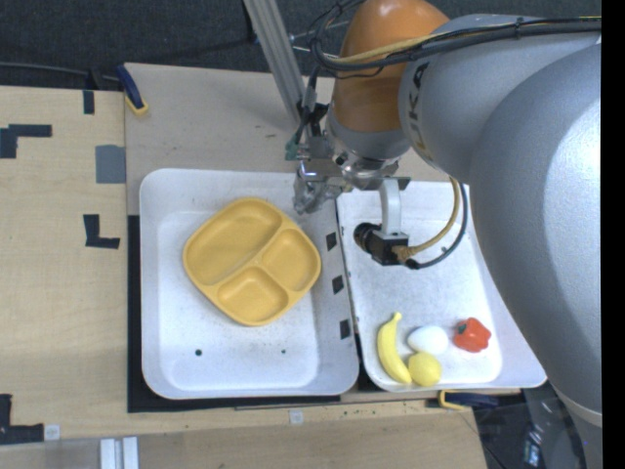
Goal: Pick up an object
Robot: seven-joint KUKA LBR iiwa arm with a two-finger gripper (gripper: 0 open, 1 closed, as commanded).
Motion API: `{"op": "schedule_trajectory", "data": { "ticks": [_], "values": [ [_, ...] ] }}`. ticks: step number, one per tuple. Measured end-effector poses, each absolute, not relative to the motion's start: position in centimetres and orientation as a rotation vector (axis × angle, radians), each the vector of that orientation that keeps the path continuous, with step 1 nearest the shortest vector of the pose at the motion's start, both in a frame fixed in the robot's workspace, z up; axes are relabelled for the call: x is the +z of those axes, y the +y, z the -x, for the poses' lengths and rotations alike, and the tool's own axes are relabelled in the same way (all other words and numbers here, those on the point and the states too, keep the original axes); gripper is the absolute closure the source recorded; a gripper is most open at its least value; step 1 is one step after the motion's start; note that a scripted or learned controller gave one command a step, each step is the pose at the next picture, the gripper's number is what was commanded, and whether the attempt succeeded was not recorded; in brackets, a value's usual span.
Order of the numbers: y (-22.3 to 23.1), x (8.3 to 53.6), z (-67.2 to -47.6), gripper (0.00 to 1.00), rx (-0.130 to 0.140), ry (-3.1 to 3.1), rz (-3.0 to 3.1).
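Left bin: yellow divided plate occupying centre, bare margin lying around it. Right bin: banana, egg, lemon, red pepper crowding near edge; middle lying open.

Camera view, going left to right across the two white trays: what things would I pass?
Yellow divided plate in the left bin → claw near the divide between the bins → banana in the right bin → red pepper.
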State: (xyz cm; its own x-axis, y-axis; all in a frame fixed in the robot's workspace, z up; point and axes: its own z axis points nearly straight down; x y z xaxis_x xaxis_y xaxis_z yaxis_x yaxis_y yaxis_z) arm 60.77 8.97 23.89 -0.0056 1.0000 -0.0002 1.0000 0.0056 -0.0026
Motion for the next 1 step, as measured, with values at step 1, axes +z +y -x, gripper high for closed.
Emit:
{"op": "schedule_trajectory", "data": {
  "ticks": [1],
  "values": [
    [8.70,24.04,-60.73,0.00,0.004,-2.224,2.218]
  ]
}}
